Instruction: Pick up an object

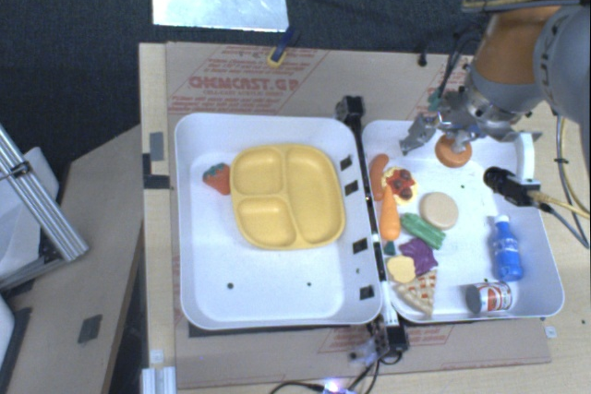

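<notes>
The right bin [545, 286] holds several toy foods. An orange round piece [453, 152] lies at its back. A sausage [378, 171], a carrot [390, 217], a beige round cookie [440, 209], a green piece [421, 230] and a purple piece [418, 255] sit in the middle. A pizza slice [417, 293], a blue bottle [505, 249] and a small can [489, 297] lie toward the front. My gripper [434, 141] hangs low over the bin's back, right beside and partly above the orange round piece. Whether it touches that piece is unclear.
The left bin [199, 291] holds a yellow divided plate [284, 197] and a strawberry [217, 178] at its left. A black divider [367, 198] runs between the bins. A black part with a cable [506, 182] juts from the arm over the right bin.
</notes>
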Tool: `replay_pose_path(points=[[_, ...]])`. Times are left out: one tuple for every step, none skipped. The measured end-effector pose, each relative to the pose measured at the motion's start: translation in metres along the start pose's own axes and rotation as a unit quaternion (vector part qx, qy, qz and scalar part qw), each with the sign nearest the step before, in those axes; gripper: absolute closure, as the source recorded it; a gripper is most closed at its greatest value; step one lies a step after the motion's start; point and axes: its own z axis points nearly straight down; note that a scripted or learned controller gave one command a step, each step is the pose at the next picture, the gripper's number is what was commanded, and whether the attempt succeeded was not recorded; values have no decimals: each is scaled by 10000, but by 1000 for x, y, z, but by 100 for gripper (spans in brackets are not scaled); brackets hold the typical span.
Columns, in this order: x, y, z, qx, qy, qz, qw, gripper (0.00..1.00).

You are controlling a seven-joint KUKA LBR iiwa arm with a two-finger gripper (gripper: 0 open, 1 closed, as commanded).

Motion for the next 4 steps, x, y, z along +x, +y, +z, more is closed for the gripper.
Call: replay_pose_path(points=[[7,-3,61,26,2,-1,10000,0],[5,0,95,-34,-19,11,10000,0],[6,1,85,-43,-8,8,10000,100],[-4,1,30,-21,-6,14,10000,100]])
